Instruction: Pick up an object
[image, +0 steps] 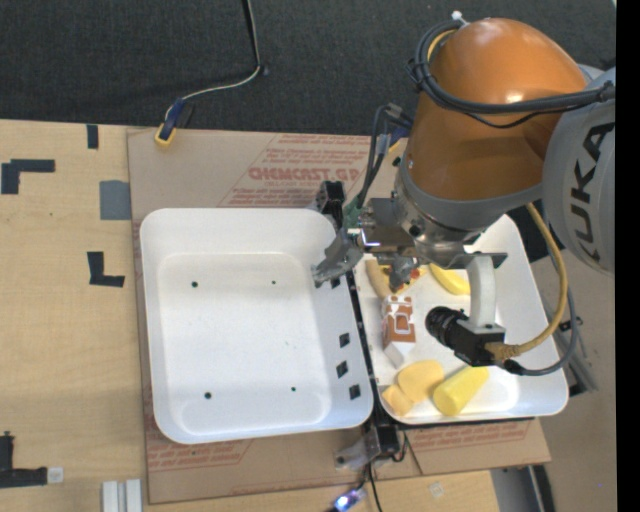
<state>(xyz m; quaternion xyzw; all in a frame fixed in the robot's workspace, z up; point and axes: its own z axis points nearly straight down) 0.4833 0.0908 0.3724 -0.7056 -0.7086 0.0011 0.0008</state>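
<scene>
My gripper hangs low over the left edge of the right bin, under the big orange wrist band. Its fingers stand apart, open: one finger reaches over the divide toward the left bin, the other is inside the right bin. A small yellow piece lies below, between them, not gripped. Just in front lies a red-and-white box. A yellow banana-like piece lies to the right, partly under the arm. Pale yellow blocks and a yellow cylinder rest at the bin's front.
The left bin is a bare white tray on a cardboard sheet. A black camera or fitting with a yellow cable hangs off the wrist above the right bin. A cable with a yellow plug lies at the back.
</scene>
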